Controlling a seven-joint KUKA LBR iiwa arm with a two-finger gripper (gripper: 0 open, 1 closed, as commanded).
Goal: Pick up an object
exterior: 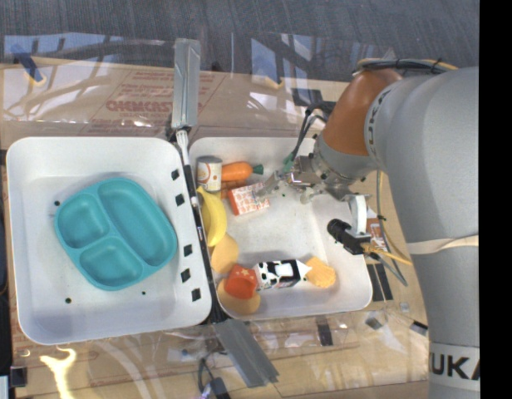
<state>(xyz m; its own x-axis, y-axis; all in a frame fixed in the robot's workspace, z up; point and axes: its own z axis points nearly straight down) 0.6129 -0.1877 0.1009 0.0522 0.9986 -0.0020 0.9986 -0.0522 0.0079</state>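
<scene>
Where the bench begins on the left, the left bin (23, 248) holds a teal divided plate (115, 231), lying flat with its three compartments up, roughly central in the bin. A grey strip (186, 81) runs up from the seam between the two bins, over clear plastic sheeting (98, 90) taped across the bench top.

The right bin (297, 306) carries the loose objects. Against its left wall: a small can (209, 173) at the top, a banana (213, 216) below it running down the wall, then a pale yellow rounded piece (225, 254) touching the banana's lower end. An orange carrot (238, 172) lies just beside the can, to its right. A small red-and-white carton (248, 199) sits just under the carrot. Near the bin's front edge: a red tomato-like piece (240, 282) resting on a tan round item (239, 302), a black-and-white cow-patterned carton (280, 274) lying on its side next to it, and an orange-yellow chunk (321, 273) touching the carton's right end.

The gripper (291, 178) is low over the upper middle of the right bin, near the carrot's tip and the red-and-white carton; nothing is visibly between its fingers, and how far they are spread cannot be told. The grey arm (426, 156) with its orange band (356, 115) enters from the right.
</scene>
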